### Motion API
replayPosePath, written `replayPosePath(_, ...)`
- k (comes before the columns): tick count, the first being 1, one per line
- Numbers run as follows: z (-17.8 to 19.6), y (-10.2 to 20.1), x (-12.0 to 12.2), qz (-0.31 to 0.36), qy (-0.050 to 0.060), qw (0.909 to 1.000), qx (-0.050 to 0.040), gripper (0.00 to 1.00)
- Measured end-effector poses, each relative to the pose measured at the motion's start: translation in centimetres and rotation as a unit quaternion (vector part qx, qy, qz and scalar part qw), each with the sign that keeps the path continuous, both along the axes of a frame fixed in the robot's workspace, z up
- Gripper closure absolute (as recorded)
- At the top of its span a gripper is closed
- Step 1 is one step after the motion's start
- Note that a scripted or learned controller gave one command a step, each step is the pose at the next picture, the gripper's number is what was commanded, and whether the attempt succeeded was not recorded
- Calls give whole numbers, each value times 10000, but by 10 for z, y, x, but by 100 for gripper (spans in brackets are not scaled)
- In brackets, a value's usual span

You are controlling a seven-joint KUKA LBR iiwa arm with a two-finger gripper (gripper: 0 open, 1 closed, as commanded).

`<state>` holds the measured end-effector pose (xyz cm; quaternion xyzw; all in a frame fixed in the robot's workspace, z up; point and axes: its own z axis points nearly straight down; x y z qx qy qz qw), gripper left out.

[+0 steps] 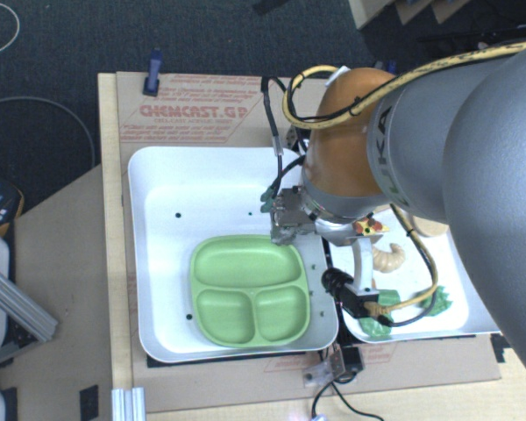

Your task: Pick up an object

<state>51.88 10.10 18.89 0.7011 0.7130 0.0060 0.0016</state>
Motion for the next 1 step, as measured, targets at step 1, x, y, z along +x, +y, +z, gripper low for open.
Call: replayPosePath(1,96,-21,-34,-79,17,10000,-23,100)
